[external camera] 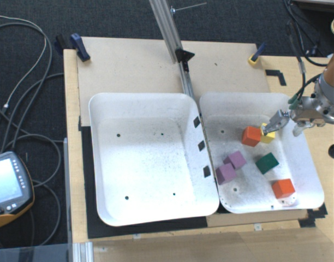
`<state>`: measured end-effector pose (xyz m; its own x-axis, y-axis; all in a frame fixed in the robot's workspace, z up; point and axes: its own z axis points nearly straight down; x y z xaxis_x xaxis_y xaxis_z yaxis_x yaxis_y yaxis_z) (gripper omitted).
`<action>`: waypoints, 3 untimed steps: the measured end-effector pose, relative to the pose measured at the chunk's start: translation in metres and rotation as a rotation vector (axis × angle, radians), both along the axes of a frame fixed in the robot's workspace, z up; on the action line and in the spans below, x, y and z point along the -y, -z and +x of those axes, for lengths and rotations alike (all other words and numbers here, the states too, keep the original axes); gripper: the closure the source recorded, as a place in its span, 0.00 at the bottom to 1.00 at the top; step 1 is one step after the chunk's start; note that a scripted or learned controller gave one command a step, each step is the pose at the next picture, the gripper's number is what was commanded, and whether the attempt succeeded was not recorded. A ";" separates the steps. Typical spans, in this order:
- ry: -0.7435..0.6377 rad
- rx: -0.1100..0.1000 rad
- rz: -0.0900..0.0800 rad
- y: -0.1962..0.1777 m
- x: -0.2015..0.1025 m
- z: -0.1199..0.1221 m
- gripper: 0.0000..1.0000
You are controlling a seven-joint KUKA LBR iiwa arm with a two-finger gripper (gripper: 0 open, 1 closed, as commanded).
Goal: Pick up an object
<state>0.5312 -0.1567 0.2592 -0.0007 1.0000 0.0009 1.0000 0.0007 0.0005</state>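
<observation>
On the bench we see two white bins, the left bin (145, 157) beside the right bin (303, 162), which holds every block. The gripper (276, 123) reaches in from the right, its fingers closed around a small yellow block (268, 135) touching an orange block (251, 136). Below lie two purple blocks (231, 166), a green block (267, 162) and another orange block (283, 188).

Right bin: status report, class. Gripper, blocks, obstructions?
Gripper low at yellow block. Orange block touching it. Nothing visibly lifted.
</observation>
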 end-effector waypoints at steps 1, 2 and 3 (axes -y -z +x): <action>0.000 -0.009 0.002 0.122 0.016 0.038 0.00; 0.003 -0.002 -0.001 0.161 0.014 0.007 0.00; 0.002 -0.003 0.000 0.160 0.033 -0.004 0.00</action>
